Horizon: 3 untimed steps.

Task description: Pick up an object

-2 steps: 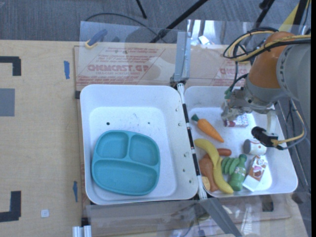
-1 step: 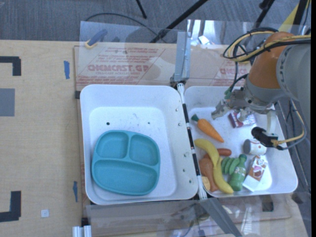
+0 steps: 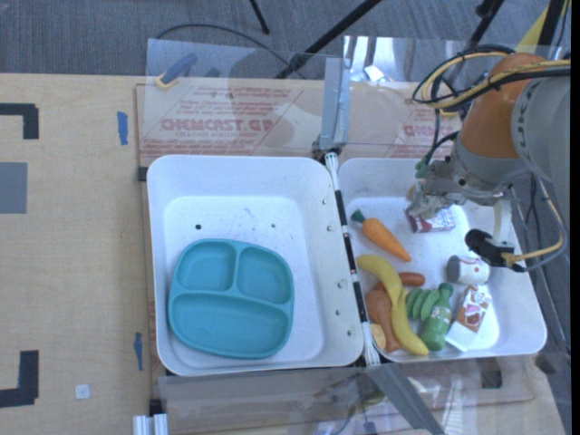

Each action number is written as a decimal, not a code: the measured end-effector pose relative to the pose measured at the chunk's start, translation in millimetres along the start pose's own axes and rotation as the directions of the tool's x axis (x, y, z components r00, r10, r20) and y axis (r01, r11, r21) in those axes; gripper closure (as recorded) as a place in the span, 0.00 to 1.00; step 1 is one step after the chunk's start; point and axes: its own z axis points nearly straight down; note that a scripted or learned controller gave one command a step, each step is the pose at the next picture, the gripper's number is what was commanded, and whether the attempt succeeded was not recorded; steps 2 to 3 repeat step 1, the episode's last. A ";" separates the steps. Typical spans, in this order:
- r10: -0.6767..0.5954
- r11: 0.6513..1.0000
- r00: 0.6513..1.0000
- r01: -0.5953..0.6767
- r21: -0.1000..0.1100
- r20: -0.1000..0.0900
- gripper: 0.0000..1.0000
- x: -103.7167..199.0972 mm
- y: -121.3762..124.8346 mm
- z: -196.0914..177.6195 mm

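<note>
Likely target: small red-and-white packet, back part of the right bin, near its middle. Claw sits right on top of it, touching or nearly so. Can't tell if the claw is spread or pinched; the wrist hides it from this angle. No proof of a grip, so I'd treat it as not held.

To do this well: centre over the packet, close across its narrower side, lift straight up. It looks light and crumpled, so it could slip or tip out. Confirm it comes up before moving away.

Clearance is decent. Carrot lies well to the packet's left; a small can is near, toward the front. Neither touches it.

Front of the bin is crowded: banana, sausage, green vegetable and a white carton are bunched together. Avoid dragging through there.

Left bin holds a teal divided plate, which isn't in the way.
</note>
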 end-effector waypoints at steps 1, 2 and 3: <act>0.000 1.000 1.000 0.000 0.000 0.000 0.00 0.0 0.0 0.0; 0.000 1.000 1.000 0.000 0.000 0.000 0.00 0.0 0.0 0.0; 0.000 1.000 1.000 0.000 0.000 0.000 0.00 0.0 0.0 0.0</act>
